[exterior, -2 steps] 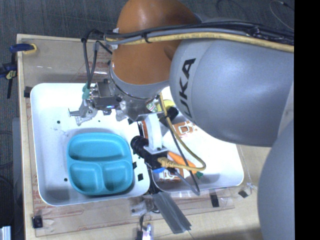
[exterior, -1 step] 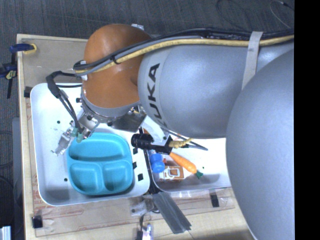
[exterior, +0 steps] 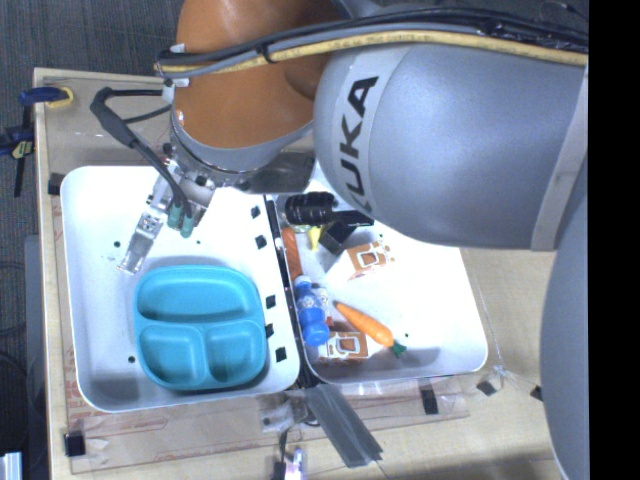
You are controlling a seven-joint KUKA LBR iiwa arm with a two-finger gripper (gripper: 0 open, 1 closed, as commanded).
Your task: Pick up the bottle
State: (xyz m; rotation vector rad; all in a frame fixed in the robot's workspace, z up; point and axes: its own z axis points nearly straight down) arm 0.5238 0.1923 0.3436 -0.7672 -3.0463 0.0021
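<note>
Camera view, looking down at a slant on a pale surface (exterior: 52, 158) that bears two shallow white bins side by side.

A large grey arm (exterior: 450, 118) with an orange band (exterior: 245, 58) fills the upper right and upper centre of the frame. Its tool (exterior: 158, 240) hangs over the upper part of the left bin (exterior: 85, 298), in the left half of the frame. The tool's two prongs are spread apart, one pale and long, one teal-tipped, and nothing sits between them.

Below the tool, in the lower part of the left bin, lies a blue tray (exterior: 200, 330) with three compartments. It stands apart from the tool.

The bottle (exterior: 311, 313) is in the right bin (exterior: 455, 308), near the lower centre of the frame. It is clear with a blue cap and a blue label, and it lies on its side along that bin's left wall, well apart from the tool.

An orange carrot (exterior: 365, 326) with a green end lies just beside the bottle, to its right. A long orange-red thing (exterior: 290, 250) lies along the same wall above the bottle. A black thing (exterior: 310, 207) sits at the top of the right bin, partly under the arm. Two white cards with orange print lie in this bin, one (exterior: 368, 258) near the middle, one (exterior: 346, 346) at the lower edge.
</note>
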